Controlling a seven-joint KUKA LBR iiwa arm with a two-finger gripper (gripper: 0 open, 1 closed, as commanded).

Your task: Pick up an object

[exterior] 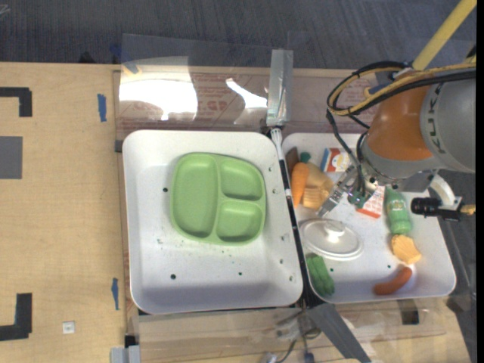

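Observation:
My gripper (335, 198) hangs low over the left half of the right bin (442, 267), below the orange wrist band. Its tip is right beside a tan bread-like piece (314, 196) and an orange carrot-shaped toy (301, 178). Just below it lies a clear round lid (333, 240). A green bottle (397, 211) stands to its right, with a red and white carton (370, 205) partly under the arm. I see nothing held by the gripper.
A green divided plate (218, 197) lies in the left bin (144, 225). The right bin also holds a green pickle (321, 275), a sausage (393, 280), a yellow-orange piece (406, 249) and a small red and white box (332, 159) at the back. Cables loop above the arm.

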